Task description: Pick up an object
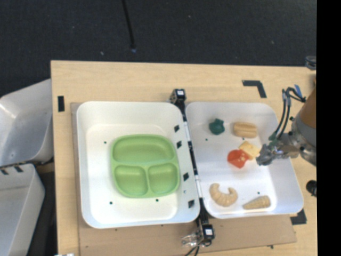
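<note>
In the right bin (277, 193) on the wooden tabletop (133, 81) lie a dark green lump (216, 126), a tan bread roll (245, 129), a red piece (237, 159) touching a small yellow wedge (249, 150), a pale curled croissant shape (223, 194) and a beige ridged cone (257, 202). The pincer (265, 156) sits low over that bin's right part, its tip just beside the yellow wedge, and whether it is wide or narrow, or touching the wedge, I cannot tell. The left bin (90, 207) holds a light green three-part tray (145, 165)
</note>
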You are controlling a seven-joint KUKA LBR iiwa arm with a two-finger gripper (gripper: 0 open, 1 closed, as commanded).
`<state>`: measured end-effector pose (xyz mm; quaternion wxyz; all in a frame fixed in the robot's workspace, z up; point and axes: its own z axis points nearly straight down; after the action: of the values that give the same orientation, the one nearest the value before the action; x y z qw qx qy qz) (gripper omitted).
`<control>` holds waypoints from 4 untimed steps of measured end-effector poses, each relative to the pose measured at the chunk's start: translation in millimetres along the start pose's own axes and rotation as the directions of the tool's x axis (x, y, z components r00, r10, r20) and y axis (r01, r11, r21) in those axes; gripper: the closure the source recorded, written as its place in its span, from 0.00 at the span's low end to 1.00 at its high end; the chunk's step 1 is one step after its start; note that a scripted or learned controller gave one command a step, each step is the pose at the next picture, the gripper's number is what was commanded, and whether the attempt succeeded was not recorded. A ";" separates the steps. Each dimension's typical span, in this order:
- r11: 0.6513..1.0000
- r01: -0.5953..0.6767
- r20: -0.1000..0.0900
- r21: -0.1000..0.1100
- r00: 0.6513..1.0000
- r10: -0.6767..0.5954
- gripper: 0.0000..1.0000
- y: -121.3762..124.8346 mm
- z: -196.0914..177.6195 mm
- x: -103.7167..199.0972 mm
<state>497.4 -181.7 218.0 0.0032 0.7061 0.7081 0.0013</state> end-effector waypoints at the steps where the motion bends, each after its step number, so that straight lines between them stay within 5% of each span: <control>1: 1.000 0.001 0.000 -0.002 1.000 -0.001 1.00 -0.2 -58.4 7.8; 4: 1.000 0.005 -0.004 0.005 1.000 -0.005 1.00 10.7 -43.8 164.9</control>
<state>507.4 -16.6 261.4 -0.0003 0.7043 0.7099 0.0008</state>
